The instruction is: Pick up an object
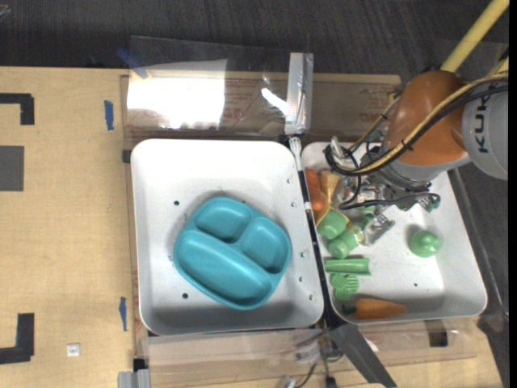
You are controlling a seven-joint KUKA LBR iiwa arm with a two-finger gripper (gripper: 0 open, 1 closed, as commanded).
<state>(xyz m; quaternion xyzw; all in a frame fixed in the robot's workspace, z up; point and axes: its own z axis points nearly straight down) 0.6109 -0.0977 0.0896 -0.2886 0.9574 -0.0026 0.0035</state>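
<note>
While gripper [365,214] is lowered into right bin [452,289] above green pieces [339,237] (opening cannot be told), nothing is seen lifted; pick not yet done.

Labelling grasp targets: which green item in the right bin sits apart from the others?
The round green piece sits alone toward the right bin's right side. The other green items cluster along its left wall.

My view is evenly lit from above. Strong glare washes out the clear plastic sheet [186,95] behind my left bin [153,176]. Shadows under the blue tray [233,250] are soft, and fine detail looks slightly blurred.
</note>
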